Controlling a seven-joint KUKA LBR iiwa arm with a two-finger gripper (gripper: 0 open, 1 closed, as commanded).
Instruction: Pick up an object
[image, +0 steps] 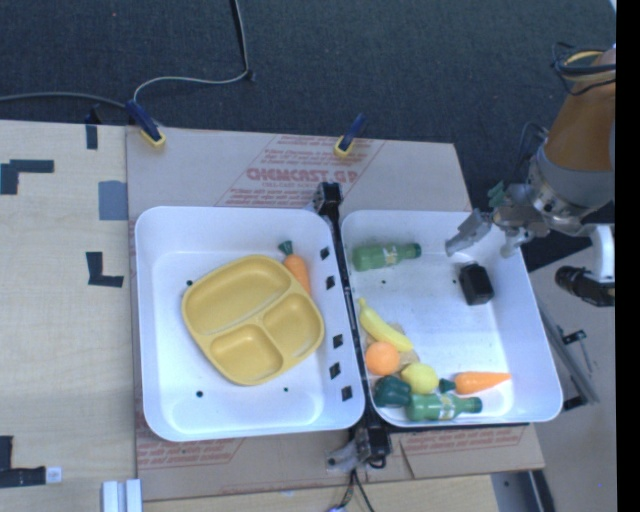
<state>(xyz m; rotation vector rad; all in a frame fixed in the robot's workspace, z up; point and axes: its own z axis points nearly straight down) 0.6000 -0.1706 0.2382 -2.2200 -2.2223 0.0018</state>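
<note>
My gripper hangs over the far right part of the right bin, below the grey and orange arm. A small black piece shows just below it; whether it belongs to the gripper is unclear. A green bottle lies to the gripper's left, near the bin's far wall. At the bin's near left sit a banana, an orange, a lemon, a carrot and a second green bottle. Nothing is visibly held.
The left bin holds a yellow divided plate with a carrot at its far edge. A black divider runs between the bins. Bare white floor lies in the middle of the right bin.
</note>
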